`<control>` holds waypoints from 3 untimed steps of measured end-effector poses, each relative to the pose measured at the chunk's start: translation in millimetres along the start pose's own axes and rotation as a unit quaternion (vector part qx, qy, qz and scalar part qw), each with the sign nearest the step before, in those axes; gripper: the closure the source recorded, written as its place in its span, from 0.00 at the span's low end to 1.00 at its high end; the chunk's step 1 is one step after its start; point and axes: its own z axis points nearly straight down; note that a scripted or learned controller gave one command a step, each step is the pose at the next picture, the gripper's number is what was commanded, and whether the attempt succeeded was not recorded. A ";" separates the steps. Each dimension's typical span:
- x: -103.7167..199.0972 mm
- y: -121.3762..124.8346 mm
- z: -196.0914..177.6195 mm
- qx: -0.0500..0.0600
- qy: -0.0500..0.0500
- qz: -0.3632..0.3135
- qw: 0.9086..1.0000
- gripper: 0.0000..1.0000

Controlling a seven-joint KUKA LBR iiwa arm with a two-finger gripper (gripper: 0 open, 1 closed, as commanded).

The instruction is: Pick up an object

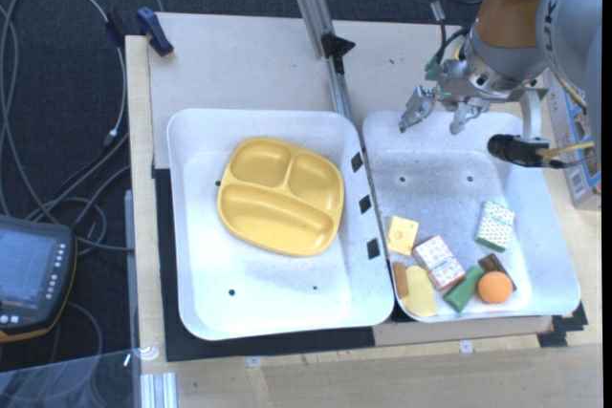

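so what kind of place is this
Likely a robotics lab test bench: a grey robot arm with an orange band, two shallow white plastic bins, and a handheld control pendant with loose cables.

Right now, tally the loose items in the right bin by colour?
Yellow: 2, cheese wedge, oval piece
Orange: 1, ball
Green: 1, block
Brown: 1, block
Patterned packets: 2, red-white, green-white
Total: 7
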 end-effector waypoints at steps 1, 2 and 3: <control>0.0 0.0 0.0 0.000 0.000 0.000 1.000 0.00; 3.7 -1.1 42.3 0.002 -0.001 0.000 1.000 0.00; -1.9 4.8 99.5 0.003 -0.001 0.000 1.000 0.00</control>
